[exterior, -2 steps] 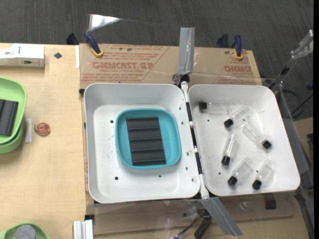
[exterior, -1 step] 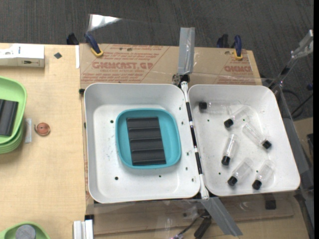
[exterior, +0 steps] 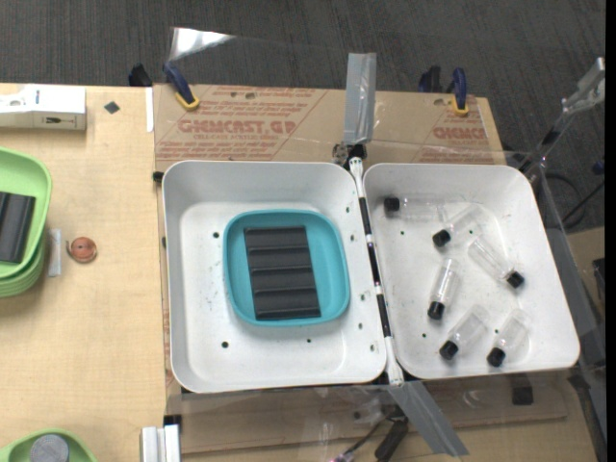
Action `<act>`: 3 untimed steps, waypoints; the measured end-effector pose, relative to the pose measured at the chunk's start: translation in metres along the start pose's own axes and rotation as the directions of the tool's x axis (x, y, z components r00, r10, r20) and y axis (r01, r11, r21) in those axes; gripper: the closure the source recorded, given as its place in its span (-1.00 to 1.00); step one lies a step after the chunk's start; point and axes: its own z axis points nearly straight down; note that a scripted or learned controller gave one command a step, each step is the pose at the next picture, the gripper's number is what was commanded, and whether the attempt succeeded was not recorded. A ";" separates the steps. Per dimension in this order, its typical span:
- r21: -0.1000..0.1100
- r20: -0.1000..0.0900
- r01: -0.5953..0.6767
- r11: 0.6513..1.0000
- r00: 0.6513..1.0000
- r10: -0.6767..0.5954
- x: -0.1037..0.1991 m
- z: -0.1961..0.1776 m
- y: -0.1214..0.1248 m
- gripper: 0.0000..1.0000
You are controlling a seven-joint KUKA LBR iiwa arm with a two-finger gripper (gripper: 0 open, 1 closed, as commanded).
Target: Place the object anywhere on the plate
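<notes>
A teal plate point(exterior: 237, 248) with a black ribbed insert point(exterior: 281, 271) lies in the middle of the left white bin point(exterior: 192, 345). Several clear vials with black caps lie scattered in the right white bin point(exterior: 539, 345). One vial point(exterior: 442, 289) rests near that bin's centre, another vial point(exterior: 495, 264) lies just to its right, and a third vial point(exterior: 410, 205) sits at the far left corner.
A black divider point(exterior: 371, 258) runs between the two bins. Brown cardboard point(exterior: 289, 123) with clamps lies behind them. A green tray point(exterior: 24, 224) and a small orange disc point(exterior: 83, 249) sit on the wooden bench at the left.
</notes>
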 end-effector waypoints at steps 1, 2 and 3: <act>0.000 0.000 0.000 1.000 1.000 0.000 0.000 0.000 0.000 -1.00; 0.000 0.000 0.000 1.000 1.000 0.000 0.000 0.000 0.000 -1.00; 0.000 0.000 0.000 1.000 1.000 0.000 0.000 0.000 0.000 -1.00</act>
